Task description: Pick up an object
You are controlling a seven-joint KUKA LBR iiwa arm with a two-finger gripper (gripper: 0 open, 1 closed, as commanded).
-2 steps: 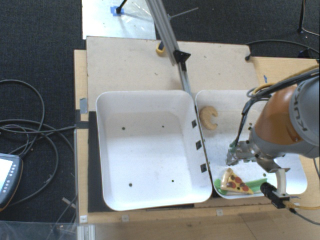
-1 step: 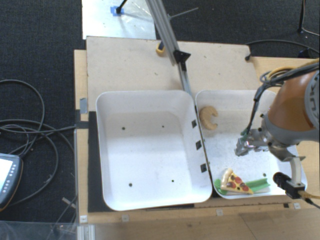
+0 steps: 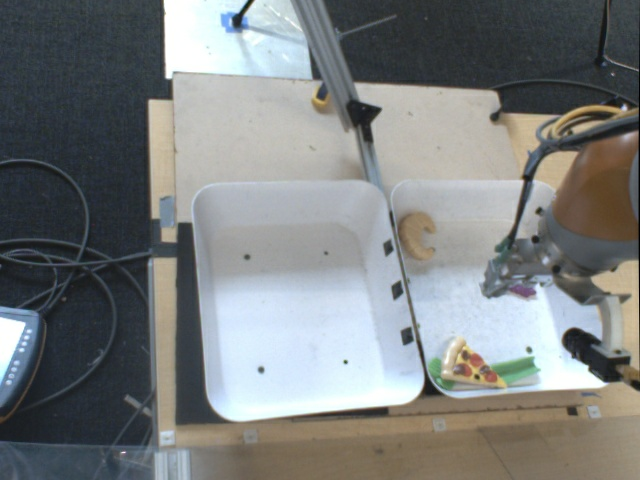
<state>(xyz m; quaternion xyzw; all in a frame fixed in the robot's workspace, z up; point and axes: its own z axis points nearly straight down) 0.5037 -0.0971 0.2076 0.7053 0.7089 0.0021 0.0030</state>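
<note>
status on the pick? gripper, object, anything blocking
Gripper low in right bin, over purple object; grasp unconfirmed. Croissant and pizza slice lie apart. Nothing in the way.

Nothing readable here, honestly. No words, brand names or numbers come through on either white bin, the bench or the arm. The closest thing to markings is the row of small black squares [image 3: 397, 290] along the wall between the two bins, off to the left of the gripper [image 3: 503, 280], and they're plain black with no print I can make out. The handheld screen [image 3: 12, 353] at the far left edge, well away from the gripper, glows pale, but whatever's on it is far too small and blurry to read.
</note>
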